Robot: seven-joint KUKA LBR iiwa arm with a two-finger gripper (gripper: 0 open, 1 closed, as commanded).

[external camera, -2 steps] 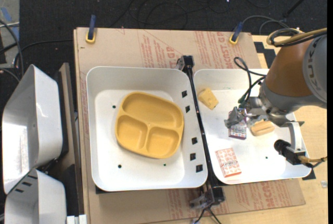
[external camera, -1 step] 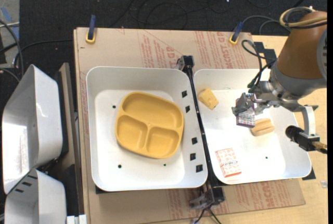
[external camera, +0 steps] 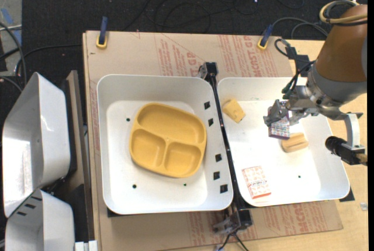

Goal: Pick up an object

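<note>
A small printed packet (external camera: 280,129) sits right at the tip of my gripper (external camera: 279,121), in the right bin (external camera: 327,182), hanging or resting just above and to the left of a tan block (external camera: 294,142). From this slanted view I cannot tell whether I have the packet pinched or whether it merely lies under me, so I will not claim a grasp.

Taking the tan block as my landmark: it lies on the bin floor, close to the packet and perhaps touching it at its upper left corner. A yellow wedge-like piece (external camera: 234,110) rests well to the block's left and a little farther back, near the divider between the bins. A flat white card with red print (external camera: 256,181) lies nearer the front edge, left of and below the block.

Farther left still, the left bin (external camera: 111,127) holds a yellow three-compartment tray (external camera: 168,140), lying tilted across its floor.
</note>
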